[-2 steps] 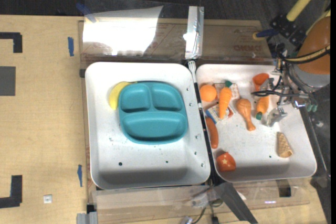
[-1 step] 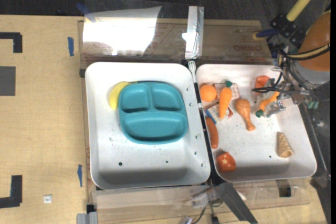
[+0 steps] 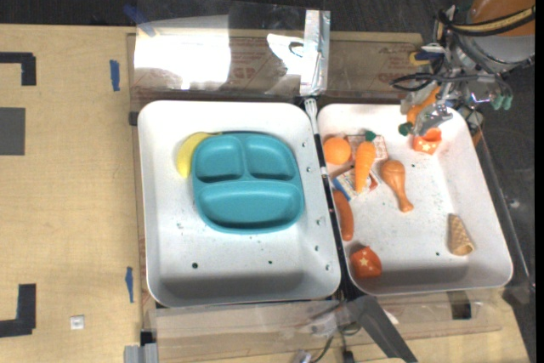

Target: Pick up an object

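My gripper (image 3: 430,121) hangs over the far right corner of the right bin (image 3: 484,208). A small red-orange piece (image 3: 427,142) lies directly under it, touching or nearly touching it; whether it is held cannot be made out. Left of it in the same bin lie an orange ball (image 3: 337,150), a carrot (image 3: 364,166) on a small printed packet, and a chicken drumstick (image 3: 396,182). Along the bin's left wall lies a red sausage (image 3: 344,215), with a tomato (image 3: 366,262) near the front. A tan cone-shaped piece (image 3: 460,235) rests at the right.
The left bin (image 3: 161,251) holds a teal divided plate (image 3: 247,181) with a yellow item (image 3: 186,152) poking out from under its left edge. A clear plastic sheet (image 3: 229,51) stands behind the bins. Cables hang around the wrist (image 3: 459,55).
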{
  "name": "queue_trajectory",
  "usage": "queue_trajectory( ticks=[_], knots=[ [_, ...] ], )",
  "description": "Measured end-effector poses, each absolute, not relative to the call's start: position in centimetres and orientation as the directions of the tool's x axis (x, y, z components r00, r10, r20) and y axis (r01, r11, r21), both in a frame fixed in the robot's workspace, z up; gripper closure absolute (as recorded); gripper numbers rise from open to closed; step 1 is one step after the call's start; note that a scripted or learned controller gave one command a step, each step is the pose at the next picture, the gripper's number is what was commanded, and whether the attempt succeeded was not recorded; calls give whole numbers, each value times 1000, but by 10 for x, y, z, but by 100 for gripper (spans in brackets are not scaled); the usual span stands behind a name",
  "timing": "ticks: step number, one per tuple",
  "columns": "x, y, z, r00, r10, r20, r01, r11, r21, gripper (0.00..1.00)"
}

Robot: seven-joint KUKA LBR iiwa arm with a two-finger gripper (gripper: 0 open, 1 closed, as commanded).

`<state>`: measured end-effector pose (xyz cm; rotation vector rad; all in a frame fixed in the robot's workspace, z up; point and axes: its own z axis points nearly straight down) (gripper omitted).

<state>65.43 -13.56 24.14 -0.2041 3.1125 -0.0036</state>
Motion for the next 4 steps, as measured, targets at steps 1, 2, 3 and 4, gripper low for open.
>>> queue_trajectory(
  ticks=[1, 2, 3, 4],
  knots=[
    [621, -110, 242, -979, -203, -7, -203, 979, -1, 100],
    [579, -53, 253, -988, -157, -8, -157, 988, 1, 100],
    [645, -38, 242, -956, -292, -9, -292, 956, -1, 100],
    [668, -10, 249, -875, -484, -11, -484, 875, -3, 100]
  ],
)
